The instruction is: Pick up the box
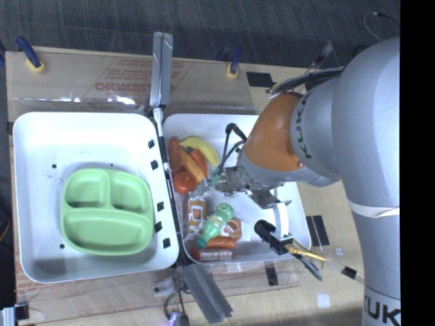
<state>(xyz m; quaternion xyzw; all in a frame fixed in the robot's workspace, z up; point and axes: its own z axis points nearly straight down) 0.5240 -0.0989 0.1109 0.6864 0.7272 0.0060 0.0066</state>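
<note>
Lying at the near end of the right bin [212,123] is a red sausage-shaped piece [219,244]. Just beyond it a green bottle [217,223] rests tilted. The box [196,213], orange and white, sits against the bottle's left side, close to the bin's left wall and in the bin's near half. The gripper [222,180] hangs just beyond the box and slightly to its right, at the end of the arm [306,141] reaching in from the right. Whether it is apart or together cannot be told, and nothing can be seen held in it. Left of the gripper lies a tomato [183,182], with a carrot [195,163] and a banana [201,146] farther back. The left bin [22,182] holds a green divided plate [105,212].
</note>
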